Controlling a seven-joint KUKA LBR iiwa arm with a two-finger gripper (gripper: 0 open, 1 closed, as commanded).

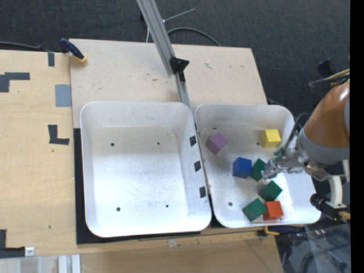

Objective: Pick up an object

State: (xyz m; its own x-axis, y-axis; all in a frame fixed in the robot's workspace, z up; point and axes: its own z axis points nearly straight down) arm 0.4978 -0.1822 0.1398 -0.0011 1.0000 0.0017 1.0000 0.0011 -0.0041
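We see the pincer (272, 169) low in the right bin (244, 114), right at a dark green block (260, 169) beside the blue block (242, 167). We cannot tell whether it grips anything. The blocks crowd together (purple (216, 143) and yellow (271, 136) lie apart), so we judge this descent targets the green one from above.

Readable text: none can be made out on anything in the camera view.
Bins (94, 118): plain white, no lettering or numbers legible.
Blocks (242, 167): plain coloured faces, no labels legible.
Bench (34, 95): dark and grey tape patches, bearing no writing that can be read.
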